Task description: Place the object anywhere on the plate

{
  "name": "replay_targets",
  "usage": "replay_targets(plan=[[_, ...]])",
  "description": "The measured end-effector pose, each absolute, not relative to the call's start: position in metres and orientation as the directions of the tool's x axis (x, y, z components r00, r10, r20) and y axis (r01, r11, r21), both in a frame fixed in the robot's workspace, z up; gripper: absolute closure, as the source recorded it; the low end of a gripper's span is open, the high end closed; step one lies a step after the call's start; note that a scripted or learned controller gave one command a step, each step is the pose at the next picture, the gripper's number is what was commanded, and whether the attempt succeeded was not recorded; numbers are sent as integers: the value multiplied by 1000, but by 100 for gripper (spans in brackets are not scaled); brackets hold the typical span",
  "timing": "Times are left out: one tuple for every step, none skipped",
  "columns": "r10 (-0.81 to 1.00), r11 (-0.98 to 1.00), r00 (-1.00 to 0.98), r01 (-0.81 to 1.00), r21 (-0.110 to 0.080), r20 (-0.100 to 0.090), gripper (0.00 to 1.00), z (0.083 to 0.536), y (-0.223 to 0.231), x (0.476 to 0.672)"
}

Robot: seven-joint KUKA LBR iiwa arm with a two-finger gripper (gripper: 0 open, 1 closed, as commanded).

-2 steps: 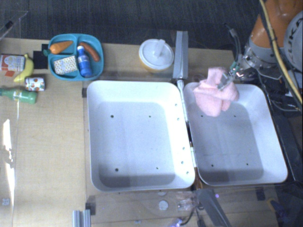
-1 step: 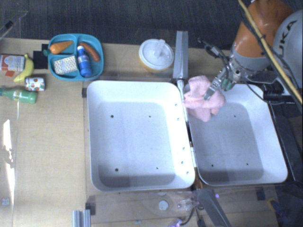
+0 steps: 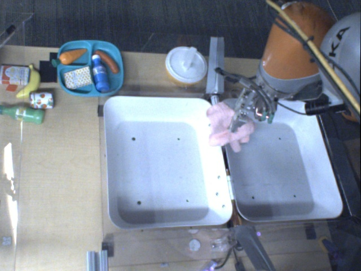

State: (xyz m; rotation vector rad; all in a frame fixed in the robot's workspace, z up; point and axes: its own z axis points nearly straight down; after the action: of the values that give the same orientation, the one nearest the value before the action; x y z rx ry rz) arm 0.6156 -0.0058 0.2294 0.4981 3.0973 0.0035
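Spanning pale wood worktop (image 3: 56, 168) | dark carpet beyond | smooth white bins (image 3: 161, 162) | gripper (image 3: 243, 117) pinching soft pink cloth (image 3: 225, 127)

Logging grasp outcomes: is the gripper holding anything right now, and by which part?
Apparently yes: the gripper has a pink soft toy hanging from it over the seam between the two bins, pinched at its upper right edge. The fingers themselves are hard to make out.

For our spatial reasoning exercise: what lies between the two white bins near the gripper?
In the camera view, a pink soft toy lies across the seam between the left bin and right bin, right beside the gripper.
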Motion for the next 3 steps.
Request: replay_targets(plan=[[-4,1000,-1000,-4,2,-3,100,224,28,586],[-5,1000,-1000,-5,2,-4,100,230,79,556],[-6,1000,-1000,-6,2,-2,100,226,121,526]])
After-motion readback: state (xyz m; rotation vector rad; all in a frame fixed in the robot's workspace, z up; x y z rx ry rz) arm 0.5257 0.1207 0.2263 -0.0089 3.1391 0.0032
